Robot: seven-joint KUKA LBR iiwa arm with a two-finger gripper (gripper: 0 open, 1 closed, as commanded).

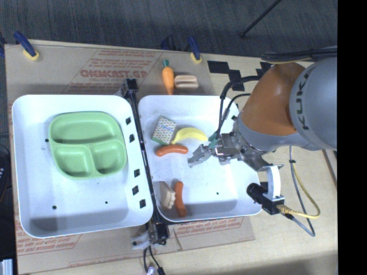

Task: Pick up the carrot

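The carrot [167, 79], orange with a green top, lies on the cardboard just beyond the far rim of the right bin [229, 202], outside both bins. My gripper [196, 155] hangs low inside the right bin, near its middle, well short of the carrot. Its fingers stand open with nothing between them. Just left of the gripper lie a red-orange sausage [171, 149] and a yellow banana [191, 134].
A small bun [186, 82] sits right of the carrot. The right bin also holds a patterned box [164, 129], an orange stick [179, 198] and a beige piece [167, 197]. A green divided tray [87, 142] lies in the left bin [28, 211].
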